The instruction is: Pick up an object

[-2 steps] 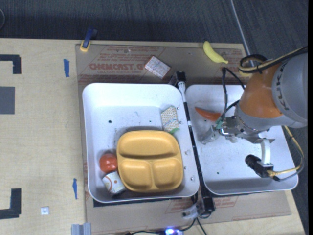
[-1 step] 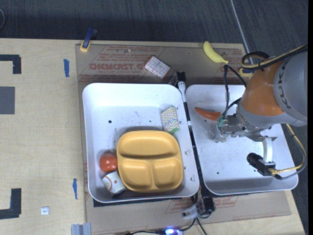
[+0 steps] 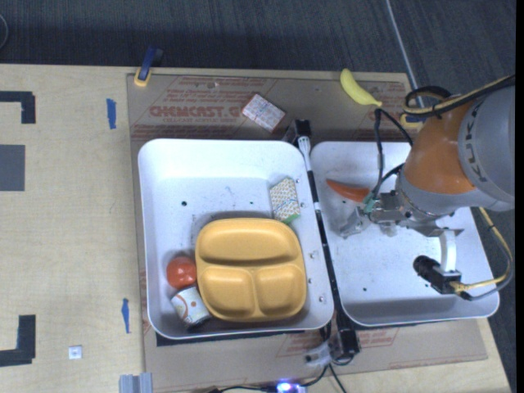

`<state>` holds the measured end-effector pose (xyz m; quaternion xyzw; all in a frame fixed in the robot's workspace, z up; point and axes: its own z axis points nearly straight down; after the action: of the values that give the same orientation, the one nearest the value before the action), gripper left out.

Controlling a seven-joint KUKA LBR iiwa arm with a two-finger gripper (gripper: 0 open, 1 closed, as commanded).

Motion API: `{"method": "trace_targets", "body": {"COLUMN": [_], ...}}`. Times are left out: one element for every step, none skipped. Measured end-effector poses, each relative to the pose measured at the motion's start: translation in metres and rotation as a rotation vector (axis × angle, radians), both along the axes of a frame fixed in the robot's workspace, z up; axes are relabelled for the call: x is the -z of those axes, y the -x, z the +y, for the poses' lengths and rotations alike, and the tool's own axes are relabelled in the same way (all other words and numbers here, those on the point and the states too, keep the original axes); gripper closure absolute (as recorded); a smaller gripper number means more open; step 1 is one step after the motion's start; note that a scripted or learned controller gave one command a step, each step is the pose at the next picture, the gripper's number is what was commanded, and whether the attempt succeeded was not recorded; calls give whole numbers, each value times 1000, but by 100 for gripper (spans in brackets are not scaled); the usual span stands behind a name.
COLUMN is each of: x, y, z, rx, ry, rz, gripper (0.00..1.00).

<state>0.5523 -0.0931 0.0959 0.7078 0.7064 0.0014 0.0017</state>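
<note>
My gripper (image 3: 347, 222) is low in the right bin (image 3: 409, 301), near its left wall, reaching in from the right. An orange carrot-shaped piece (image 3: 349, 191) lies just beyond it, close but apart as far as I can see. In the left bin (image 3: 164, 187) sits a large yellow divided tray (image 3: 250, 267). A red ball (image 3: 181, 270) and a small white and orange can (image 3: 190, 304) lie at the tray's left. A small patterned box (image 3: 284, 198) leans near the left bin's right wall.
On the cardboard behind the bins lie a yellow banana (image 3: 359, 88), a patterned packet (image 3: 262, 111) and a black marker (image 3: 302, 134). A blue clip (image 3: 147, 64) holds the cardboard's far left corner. The arm's orange band (image 3: 434, 158) overhangs the right bin's far right.
</note>
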Motion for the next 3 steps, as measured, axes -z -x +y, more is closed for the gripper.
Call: {"method": "trace_targets", "body": {"x": [10,10,10], "y": [59,71,71], "z": [-9,-1,-1], "rx": [-1,-1,-1], "ry": [1,0,0], "rz": [1,-1,-1], "gripper": [0,0,0]}}
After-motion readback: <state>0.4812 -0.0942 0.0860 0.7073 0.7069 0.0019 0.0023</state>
